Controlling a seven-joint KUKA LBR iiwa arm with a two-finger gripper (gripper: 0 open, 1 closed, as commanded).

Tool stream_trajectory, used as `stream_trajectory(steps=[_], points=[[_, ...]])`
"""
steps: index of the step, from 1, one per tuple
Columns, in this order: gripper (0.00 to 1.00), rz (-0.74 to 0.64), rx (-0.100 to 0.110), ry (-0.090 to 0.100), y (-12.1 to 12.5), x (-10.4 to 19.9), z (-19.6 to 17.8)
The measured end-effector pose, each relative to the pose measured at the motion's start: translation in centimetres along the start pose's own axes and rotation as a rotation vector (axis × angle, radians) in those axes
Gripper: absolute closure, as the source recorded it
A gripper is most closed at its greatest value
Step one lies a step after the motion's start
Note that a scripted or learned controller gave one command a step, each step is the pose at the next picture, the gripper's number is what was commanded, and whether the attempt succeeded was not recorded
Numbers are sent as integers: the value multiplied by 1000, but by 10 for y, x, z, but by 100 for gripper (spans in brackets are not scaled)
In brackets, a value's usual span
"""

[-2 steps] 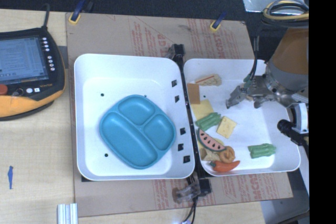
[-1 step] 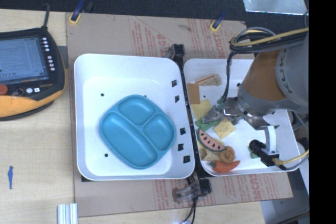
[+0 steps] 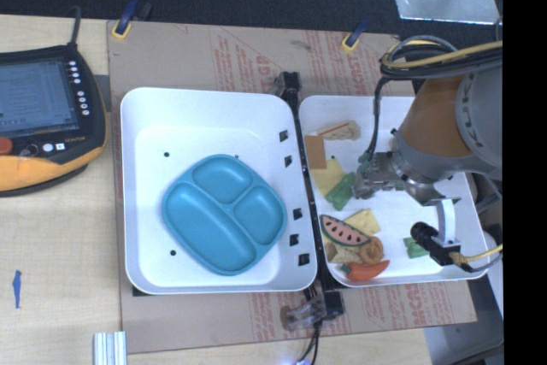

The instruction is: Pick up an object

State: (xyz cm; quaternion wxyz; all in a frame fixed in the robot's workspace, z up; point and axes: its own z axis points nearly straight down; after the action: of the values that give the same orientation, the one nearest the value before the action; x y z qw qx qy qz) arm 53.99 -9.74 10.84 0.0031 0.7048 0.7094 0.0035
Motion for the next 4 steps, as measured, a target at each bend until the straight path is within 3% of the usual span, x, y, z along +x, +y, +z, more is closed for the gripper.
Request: stream_trajectory(steps=[1, 2, 3, 4], points=[[0, 0, 2, 0, 0, 0, 1], [0, 6, 12, 0, -66, -1, 16], [0, 2, 7, -1, -13, -1, 16], [0, 4, 17, 1, -55, -5, 16]])
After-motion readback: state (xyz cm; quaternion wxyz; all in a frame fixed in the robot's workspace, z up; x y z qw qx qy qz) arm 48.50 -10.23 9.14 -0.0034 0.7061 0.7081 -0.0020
